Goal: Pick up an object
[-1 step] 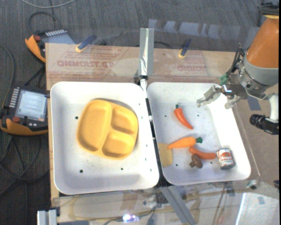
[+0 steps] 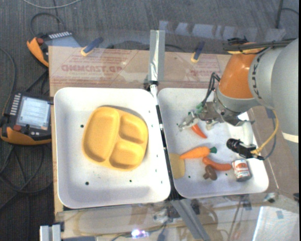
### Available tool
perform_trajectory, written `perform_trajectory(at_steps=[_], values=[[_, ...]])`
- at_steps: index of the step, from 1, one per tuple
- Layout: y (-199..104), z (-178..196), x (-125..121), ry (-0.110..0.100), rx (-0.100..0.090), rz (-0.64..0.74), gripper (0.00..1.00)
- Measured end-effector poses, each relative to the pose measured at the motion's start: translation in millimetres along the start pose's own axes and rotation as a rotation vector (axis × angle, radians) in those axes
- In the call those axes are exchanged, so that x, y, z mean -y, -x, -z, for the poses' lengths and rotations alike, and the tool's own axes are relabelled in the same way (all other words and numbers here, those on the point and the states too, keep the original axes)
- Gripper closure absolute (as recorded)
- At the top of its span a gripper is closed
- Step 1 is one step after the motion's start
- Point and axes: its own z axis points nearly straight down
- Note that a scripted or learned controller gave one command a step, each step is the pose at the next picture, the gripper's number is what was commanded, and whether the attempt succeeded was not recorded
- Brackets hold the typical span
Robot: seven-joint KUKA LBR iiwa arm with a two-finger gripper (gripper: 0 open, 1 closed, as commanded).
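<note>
reaching leftward, gripper (image 2: 189, 120) (right bin (image 2: 226, 186)) beside small carrot (image 2: 199, 130)

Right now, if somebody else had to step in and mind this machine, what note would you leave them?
Pincer: low in the right bin, near its far side, right next to a small carrot piece. Nothing is seen held in it.
Other things in the right bin: a whole carrot, an orange-red piece, a brown lump and a small can. A tan block sits at the bin's left edge.
Left bin: a yellow divided tray.
Done: the arm has reached the objects.
Left: grip one, likely the small carrot piece, and lift it.
</note>
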Motion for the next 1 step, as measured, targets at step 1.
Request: perform_trajectory(at_steps=[1], values=[[25.4, -18.5, -5.8, 0.012, 0.000, -0.054, 0.00]])
